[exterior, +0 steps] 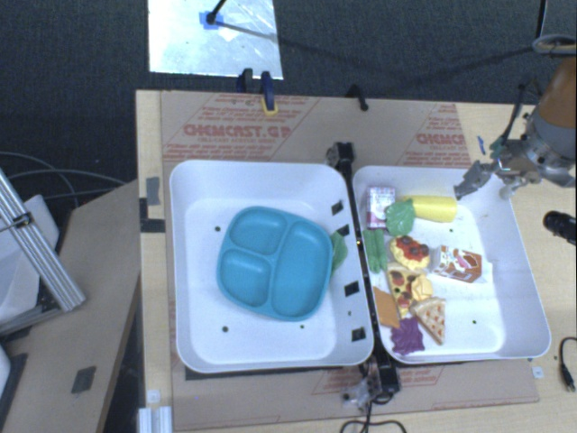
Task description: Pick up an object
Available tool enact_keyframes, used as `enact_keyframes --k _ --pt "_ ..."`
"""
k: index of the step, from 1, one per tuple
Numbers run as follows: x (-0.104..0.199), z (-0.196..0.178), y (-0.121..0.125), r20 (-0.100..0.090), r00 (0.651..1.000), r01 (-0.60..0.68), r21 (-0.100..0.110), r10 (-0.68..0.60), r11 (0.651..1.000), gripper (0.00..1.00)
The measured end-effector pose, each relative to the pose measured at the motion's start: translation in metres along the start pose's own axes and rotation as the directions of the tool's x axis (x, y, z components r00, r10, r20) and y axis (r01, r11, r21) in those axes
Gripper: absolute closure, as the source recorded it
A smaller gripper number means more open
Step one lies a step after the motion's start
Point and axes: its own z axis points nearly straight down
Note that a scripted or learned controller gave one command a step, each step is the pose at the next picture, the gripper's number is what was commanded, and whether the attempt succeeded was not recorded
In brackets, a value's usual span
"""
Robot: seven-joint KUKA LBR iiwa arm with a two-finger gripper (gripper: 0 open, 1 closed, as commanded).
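Observation:
The right bin [514,242] holds several toy foods along its left side: a yellow piece [433,207], a green lump [399,216], a purple-and-white packet [380,197], a round red-and-yellow piece [410,253], a white-and-red packet [458,264], a pizza slice [432,319] and a purple bunch [407,336]. My gripper [487,182] hangs over the bin's upper right corner, just right of the yellow piece and above the bin floor. Its fingers are spread open with nothing between them.
In the left bin [194,206] lies a blue divided plate [275,262], with a green piece [340,249] tucked at its right edge. A black divider [361,269] runs between the bins. The arm's orange band [557,97] rises at the far right.

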Motion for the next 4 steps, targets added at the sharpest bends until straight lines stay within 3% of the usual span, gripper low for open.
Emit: enact_keyframes --k 1,2,3,4 --pt "0.042 0.096 -0.035 -0.004 1.0 0.003 0.008 -0.003 1.0 0.0" --pt "0.117 0.108 -0.021 0.004 1.0 0.006 -0.01 -0.006 1.0 0.0" --pt "0.115 0.095 -0.019 0.001 1.0 0.001 -0.016 -0.001 1.0 1.0" --pt "0.115 0.085 -0.019 0.001 1.0 0.002 -0.017 -0.002 1.0 1.0"
